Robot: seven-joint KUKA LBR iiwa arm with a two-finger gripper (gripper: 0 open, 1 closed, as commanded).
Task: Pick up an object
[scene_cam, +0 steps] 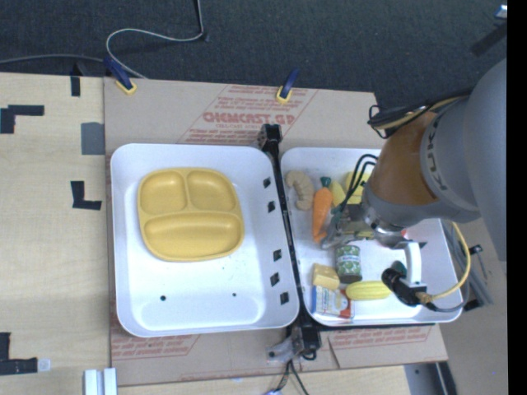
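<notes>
Bench: cardboard sheet (247, 118) with red print is lying over a pale wooden top, dark carpet (288, 15) is running along the far side, and a white cable is looping across it.
Carrot: orange toy carrot (320, 211) is lying lengthwise in the upper left part of the right bin (436, 315), green top pointing away from the camera, just left of the gripper.
Gripper: gripper (336, 230) is hanging low over the right bin, between the carrot and the green can; the metal tips are blurring into the clutter, so I cannot tell whether they are spread or pressed together, and nothing is visibly sitting between them.
Green can: small can (348, 263) with a green label is standing just below the gripper.
Nearby items: beige lumpy piece (301, 188) is lying left of the carrot near the bin's top corner; yellow block (324, 277) is sitting left of the can; corn cob (367, 290) is lying below the can; flat printed packet (330, 302) is resting at the bin's near left corner.
Arm: grey arm (482, 151) with its orange band (399, 167) is reaching in from the right, covering the bin's upper right part.
Left bin: white left bin (132, 303) is holding a yellow divided plate (191, 213) in its far half.
Divider: black clips are running along the seam where both bins are touching.
</notes>
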